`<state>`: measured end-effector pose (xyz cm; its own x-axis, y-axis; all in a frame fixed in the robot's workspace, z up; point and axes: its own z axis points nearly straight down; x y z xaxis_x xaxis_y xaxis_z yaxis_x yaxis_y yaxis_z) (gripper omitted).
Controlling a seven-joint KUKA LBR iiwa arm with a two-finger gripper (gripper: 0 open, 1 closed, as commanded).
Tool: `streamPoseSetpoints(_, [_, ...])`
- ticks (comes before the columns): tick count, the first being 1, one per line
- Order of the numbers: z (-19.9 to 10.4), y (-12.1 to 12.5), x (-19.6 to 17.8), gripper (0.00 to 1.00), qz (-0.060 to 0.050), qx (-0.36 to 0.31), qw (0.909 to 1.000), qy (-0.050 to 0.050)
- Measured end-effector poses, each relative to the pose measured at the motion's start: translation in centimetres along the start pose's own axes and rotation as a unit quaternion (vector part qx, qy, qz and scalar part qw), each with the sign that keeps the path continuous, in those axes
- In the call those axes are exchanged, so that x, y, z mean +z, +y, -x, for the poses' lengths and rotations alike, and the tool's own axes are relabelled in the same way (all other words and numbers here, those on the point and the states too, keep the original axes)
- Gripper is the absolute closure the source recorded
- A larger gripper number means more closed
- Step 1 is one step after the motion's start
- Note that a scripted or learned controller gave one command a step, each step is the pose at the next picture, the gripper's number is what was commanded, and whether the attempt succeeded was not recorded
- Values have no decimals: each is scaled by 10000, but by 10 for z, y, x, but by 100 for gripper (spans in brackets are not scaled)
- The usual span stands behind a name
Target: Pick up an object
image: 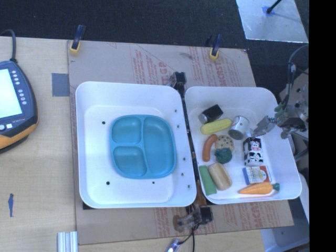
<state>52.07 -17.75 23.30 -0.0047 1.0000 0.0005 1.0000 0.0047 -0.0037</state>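
The gripper (266, 124) sits at the right edge of the frame, over the right side of the right bin (273, 96). Its metal fingers (261, 126) point left toward a small silver cup (239, 127); whether they are wide or narrow I cannot tell, and nothing shows between them.

The right bin, in the middle right of the frame, holds all the loose things. A small black block (212, 112) lies near its upper left, with a yellow corn cob (216, 126) just below it. The silver cup lies on its side just right of the corn. Below the corn a red sausage (209, 147) stands nearly upright beside a cookie (226, 141), and a dark green lump (223, 156) lies just under the cookie. Near the bottom left of this bin a green stick (206, 180) lies beside a tan bread roll (220, 175). To the right, a small milk carton with cow patches (253, 151) lies above a little printed box (255, 174), and an orange carrot (258, 189) lies along the lower edge.

The left bin (89, 96), in the centre of the frame, holds a blue divided plate (143, 146). Both bins rest on a cardboard sheet (131, 62) on the wooden counter (37, 193), held by two clamps (76, 40) at its top edge. A handheld control pad (13, 106) lies at the far left.
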Motion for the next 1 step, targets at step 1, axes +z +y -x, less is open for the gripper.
streamPoseSetpoints(1, [-43,23,125,0,8,-5,10000,-8])
